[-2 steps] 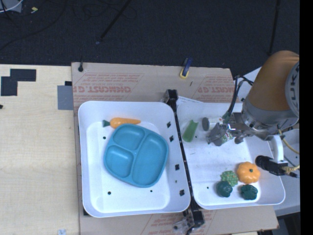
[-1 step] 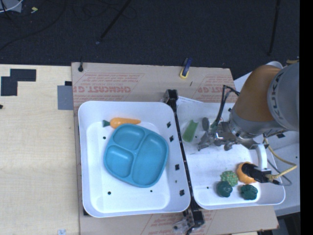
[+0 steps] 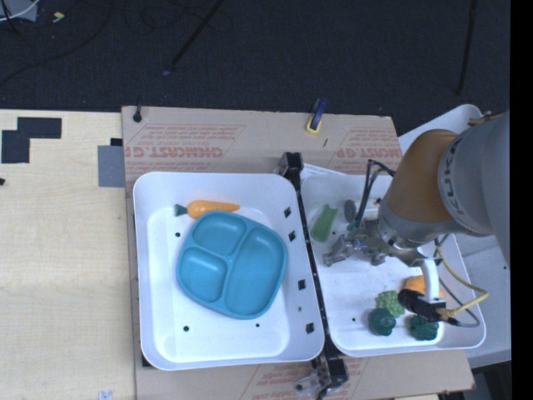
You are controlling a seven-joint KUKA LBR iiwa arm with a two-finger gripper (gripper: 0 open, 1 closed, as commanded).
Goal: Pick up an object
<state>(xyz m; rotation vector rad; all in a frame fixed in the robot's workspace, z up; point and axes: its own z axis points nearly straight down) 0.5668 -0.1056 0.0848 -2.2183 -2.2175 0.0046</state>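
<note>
Green piece (image 3: pixel 324 222): in the right bin (image 3: pixel 350 323), upper-left part, long axis tilted near upright, lying just left of the claw (image 3: pixel 343 251). Whether the claw is open or closed, we cannot tell.

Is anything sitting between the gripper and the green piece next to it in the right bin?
Nothing visible does. The gripper sits low in the right bin, with the green piece just to its upper left and only bare bin floor between them. The other small toys lie apart near the front right corner.
</note>
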